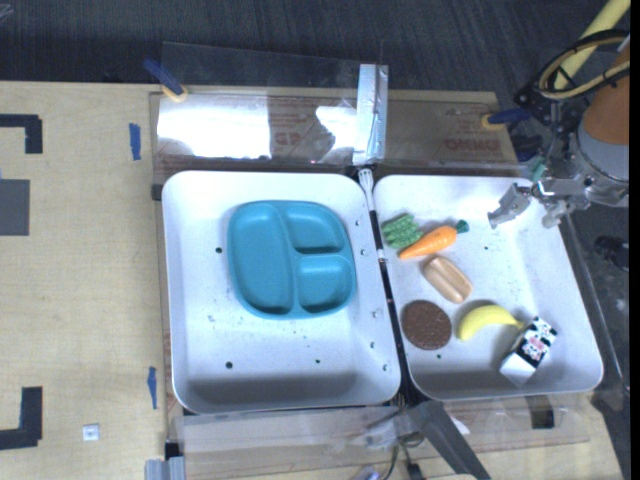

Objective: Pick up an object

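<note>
The approach is judged under way: the claw (522, 200) is poised beyond the carrot (430, 240), well apart. Its state cannot be told. A descent onto one object is needed next.

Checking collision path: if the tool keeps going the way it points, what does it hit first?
Probably bare floor of the right white bin: the tool points left and down. The orange toy carrot lies farther along; depth unclear.

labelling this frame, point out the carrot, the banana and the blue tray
carrot (431, 241), camera view, middle of its orange body
banana (485, 320), camera view, middle of its yellow curve
blue tray (262, 258), camera view, floor of its large left compartment
</note>
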